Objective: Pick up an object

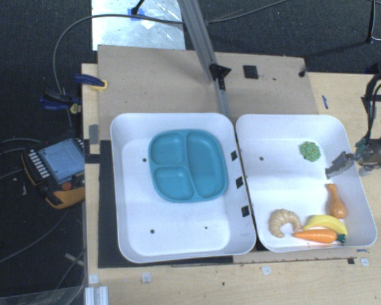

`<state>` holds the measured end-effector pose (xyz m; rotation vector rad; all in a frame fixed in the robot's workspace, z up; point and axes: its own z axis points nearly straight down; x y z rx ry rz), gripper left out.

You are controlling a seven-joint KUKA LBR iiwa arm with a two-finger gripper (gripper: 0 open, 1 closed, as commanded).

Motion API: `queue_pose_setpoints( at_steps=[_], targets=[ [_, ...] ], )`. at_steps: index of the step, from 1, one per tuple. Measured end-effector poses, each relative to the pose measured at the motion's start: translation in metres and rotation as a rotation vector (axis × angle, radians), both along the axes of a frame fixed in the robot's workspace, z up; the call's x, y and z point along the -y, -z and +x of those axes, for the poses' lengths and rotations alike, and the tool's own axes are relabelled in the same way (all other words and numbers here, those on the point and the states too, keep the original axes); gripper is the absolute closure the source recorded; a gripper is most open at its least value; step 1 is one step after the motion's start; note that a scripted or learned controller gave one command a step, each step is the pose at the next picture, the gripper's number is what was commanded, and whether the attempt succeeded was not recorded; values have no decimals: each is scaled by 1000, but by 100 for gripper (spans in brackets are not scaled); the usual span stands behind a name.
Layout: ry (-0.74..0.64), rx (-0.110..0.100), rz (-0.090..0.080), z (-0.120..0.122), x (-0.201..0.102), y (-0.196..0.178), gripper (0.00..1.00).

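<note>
Bench carries two white bins. Right bin (286,132) holds broccoli (310,150), drumstick (334,202), croissant (284,221), banana (326,222) and carrot (316,236). Gripper (340,164) hangs at its right rim, apparently gripping nothing; its spread cannot be judged. No object lifted: pick outstanding.

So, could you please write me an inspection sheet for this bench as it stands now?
Surface: tan board bearing two shallow white bins, left bin and right bin, side by side.
Job's things: right bin holds a green broccoli-like toy, an orange-brown drumstick-shaped toy, a beige croissant toy, a yellow banana toy and an orange carrot toy.
Clutter: blue three-compartment plastic plate in left bin.
Grippers: pincer at right bin's right rim, above the drumstick; fingers unclear.
Cables: black cables on the dark floor.
Surroundings: handheld pendant with blue screen left of the bench; blue-handled clamps.
</note>
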<state>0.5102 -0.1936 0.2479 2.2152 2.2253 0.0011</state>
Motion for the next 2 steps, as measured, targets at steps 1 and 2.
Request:
queue_pose_setpoints(
  at_steps=[1, 2],
  targets=[
    [3, -4, 2, -3, -7, 45, 0],
    [4, -2, 1, 2, -2, 89, 0]
  ],
)
